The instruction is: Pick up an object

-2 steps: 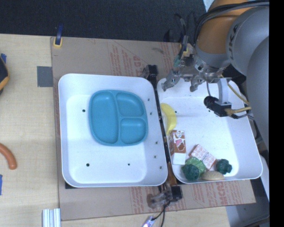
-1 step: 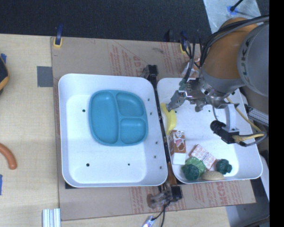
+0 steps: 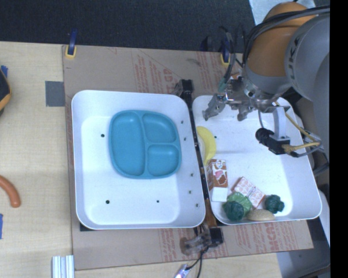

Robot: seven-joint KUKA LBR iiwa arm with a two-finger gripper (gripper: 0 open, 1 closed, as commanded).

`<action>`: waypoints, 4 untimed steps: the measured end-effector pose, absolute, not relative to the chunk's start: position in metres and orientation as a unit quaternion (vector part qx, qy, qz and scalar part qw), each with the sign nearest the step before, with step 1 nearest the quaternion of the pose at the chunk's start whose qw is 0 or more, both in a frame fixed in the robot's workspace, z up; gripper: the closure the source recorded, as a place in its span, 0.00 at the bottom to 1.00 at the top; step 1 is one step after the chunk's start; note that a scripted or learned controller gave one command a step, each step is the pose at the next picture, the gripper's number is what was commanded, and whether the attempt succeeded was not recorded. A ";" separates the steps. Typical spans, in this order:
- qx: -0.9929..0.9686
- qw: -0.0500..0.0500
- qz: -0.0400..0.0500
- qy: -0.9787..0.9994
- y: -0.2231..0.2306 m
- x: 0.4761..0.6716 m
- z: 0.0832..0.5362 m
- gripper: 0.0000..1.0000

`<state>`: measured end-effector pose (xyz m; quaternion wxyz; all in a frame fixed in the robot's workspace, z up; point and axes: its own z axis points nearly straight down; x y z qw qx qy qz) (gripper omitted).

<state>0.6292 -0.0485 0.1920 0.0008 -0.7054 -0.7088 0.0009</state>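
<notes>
With its two fingers (image 3: 209,111) spread apart and nothing between them, the gripper (image 3: 225,110) hangs over the upper left part of the right bin (image 3: 304,172), tips splayed above bare white floor near the bin's rear rim.

Item, nearest the fingers: a banana (image 3: 207,145), lying along the left wall of the right bin, just below and left of the gripper. Curved and pressed to the wall; a straight descent here would, I judge, close on air or clip the divider between the bins.

Item: a small printed packet (image 3: 218,175), flat on the floor just below the banana. Thin and low, so the fingers may slide over it.

Item: a second packet (image 3: 249,191), reddish, tilted, near the front.

Item: a green leafy piece (image 3: 236,206), a darker green piece (image 3: 274,203) and a pale oblong piece (image 3: 260,215), crowded at the front rim, touching or nearly so. A grab there risks pinching two at once or pushing one against the wall.

Item: a blue divided plate (image 3: 145,143) in the left bin (image 3: 84,155), well apart from the gripper.

Item: a sausage-shaped toy (image 3: 7,190) on the bench, outside both bins.

Item: a cable loop (image 3: 290,138) at the wrist, hanging low over the right bin; could snag on descent.
</notes>
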 end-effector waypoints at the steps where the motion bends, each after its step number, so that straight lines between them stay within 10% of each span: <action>1: -0.706 0.001 0.001 -0.709 -0.043 0.656 0.192 0.00; 2: -0.706 0.001 0.002 -0.708 -0.048 0.572 0.192 0.00; 4: -0.706 0.001 0.001 -0.708 -0.106 0.652 0.091 0.00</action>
